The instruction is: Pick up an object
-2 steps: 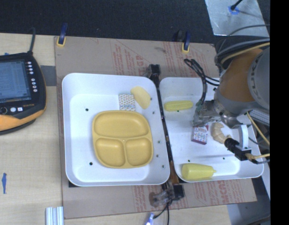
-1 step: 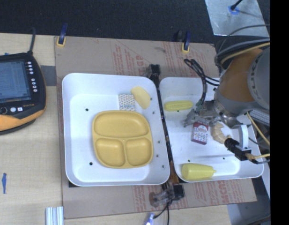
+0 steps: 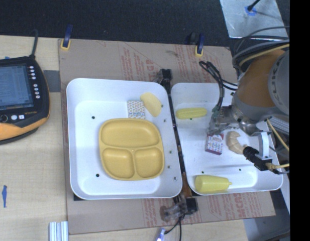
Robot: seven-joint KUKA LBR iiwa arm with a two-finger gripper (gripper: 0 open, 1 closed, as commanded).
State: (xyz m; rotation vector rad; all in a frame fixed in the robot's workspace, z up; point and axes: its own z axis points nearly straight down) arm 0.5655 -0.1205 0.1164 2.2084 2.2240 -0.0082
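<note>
Jaws (image 3: 218, 129): state cannot be told; lowered in right white bin (image 3: 195, 92) just above small red-and-white printed packet (image 3: 214, 143). Beside: pale curved pastry-like piece (image 3: 234, 141); yellow oblong plastic pieces (image 3: 191, 113) and (image 3: 211, 184). Nothing visibly lifted; pick apparently outstanding.

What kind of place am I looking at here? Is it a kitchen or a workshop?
Most likely a robotics lab bench, not a kitchen. A grey and orange robot arm reaches over two white bins holding toy-like yellow plastic food, and a handheld control tablet lies beside them.
</note>
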